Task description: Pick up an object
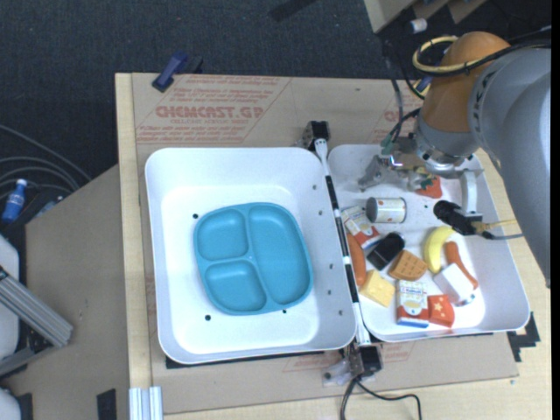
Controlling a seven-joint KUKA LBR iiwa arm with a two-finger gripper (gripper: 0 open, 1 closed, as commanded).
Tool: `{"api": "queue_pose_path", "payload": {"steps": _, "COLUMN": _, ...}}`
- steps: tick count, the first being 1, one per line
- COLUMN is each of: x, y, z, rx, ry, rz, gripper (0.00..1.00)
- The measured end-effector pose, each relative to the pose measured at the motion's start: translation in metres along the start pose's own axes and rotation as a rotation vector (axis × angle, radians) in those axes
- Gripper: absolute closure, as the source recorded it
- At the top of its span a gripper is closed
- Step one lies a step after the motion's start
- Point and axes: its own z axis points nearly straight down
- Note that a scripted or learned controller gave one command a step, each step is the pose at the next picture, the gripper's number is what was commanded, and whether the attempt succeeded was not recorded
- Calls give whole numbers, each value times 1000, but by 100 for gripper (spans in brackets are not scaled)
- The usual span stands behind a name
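Gripper point(418, 170) low at upper part of right bin point(503, 309), can't tell open/closed; small can point(386, 209) just below-left, lying w/ long axis left-right.

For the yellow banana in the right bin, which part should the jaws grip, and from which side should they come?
Grip the banana across its middle, coming straight down from above. It lies flat and is narrow across, so the jaws could close over its width. The hot dog lies close on its right and a waffle piece to its lower left, so a sideways approach looks crowded.
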Motion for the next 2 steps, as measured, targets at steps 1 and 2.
{"api": "queue_pose_path", "payload": {"steps": 1, "x": 24, "y": -39, "z": -1, "rx": 2, "ry": 1, "rz": 0, "gripper": 0}}
{"api": "queue_pose_path", "payload": {"steps": 2, "x": 23, "y": -38, "z": -12, "rx": -2, "ry": 1, "rz": 1, "gripper": 100}}
